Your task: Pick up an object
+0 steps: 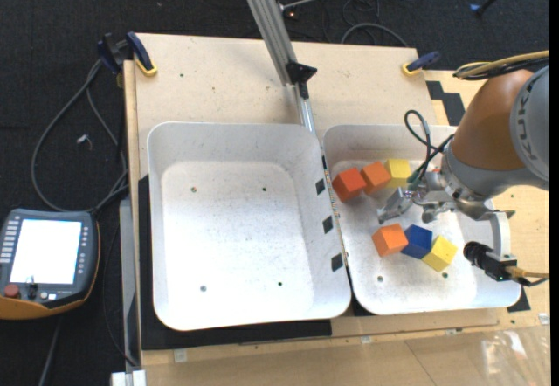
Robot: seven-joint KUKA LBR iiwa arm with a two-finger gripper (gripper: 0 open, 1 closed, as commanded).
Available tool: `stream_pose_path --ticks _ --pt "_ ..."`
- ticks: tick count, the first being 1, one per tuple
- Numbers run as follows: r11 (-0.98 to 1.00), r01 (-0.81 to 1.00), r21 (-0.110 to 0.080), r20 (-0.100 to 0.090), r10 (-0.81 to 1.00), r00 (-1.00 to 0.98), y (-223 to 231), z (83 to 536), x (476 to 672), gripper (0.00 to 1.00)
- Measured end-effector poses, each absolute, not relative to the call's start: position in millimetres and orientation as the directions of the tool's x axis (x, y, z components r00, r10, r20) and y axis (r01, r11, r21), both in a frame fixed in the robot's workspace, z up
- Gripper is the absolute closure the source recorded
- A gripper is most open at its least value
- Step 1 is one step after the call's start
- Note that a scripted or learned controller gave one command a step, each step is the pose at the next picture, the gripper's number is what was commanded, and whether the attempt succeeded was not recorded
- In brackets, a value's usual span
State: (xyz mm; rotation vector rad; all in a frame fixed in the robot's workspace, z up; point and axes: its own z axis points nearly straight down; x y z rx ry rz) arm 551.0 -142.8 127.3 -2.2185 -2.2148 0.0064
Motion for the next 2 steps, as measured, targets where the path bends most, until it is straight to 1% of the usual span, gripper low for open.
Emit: stream_pose_path --ticks 1,2 --pt "0.005 1.0 -0.002 0.0 1.0 -0.005 -114 93 562.0 0.0" --pt "0.004 1.0 0.006 -0.003 1.0 -0.004 -135 96 631.8 0.0"
